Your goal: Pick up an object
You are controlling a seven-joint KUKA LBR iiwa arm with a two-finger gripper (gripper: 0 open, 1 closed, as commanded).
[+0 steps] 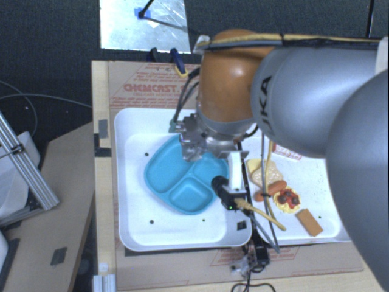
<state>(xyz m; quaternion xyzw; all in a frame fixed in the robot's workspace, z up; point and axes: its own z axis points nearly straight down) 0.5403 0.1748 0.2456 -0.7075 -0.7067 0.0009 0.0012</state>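
Note:
A blue divided plate (176, 178) lies tilted in the middle of the left white bin (130, 224). My gripper (190, 151) hangs below the orange wrist band, low over the plate's upper right rim, and the wrist hides that part of the plate. I cannot make out whether it touches the plate. Toy food lies in the right bin (331, 169): a pale bread-like piece (262, 174), a red sausage (276, 187), a yellow and red piece (287, 200) and a brown block (309, 222).
The big grey arm covers most of the right bin's far side. A red and white packet (285, 153) peeks out under it. Both bins sit on a cardboard sheet (146, 87). A metal frame (24, 169) stands at the left, off the bench.

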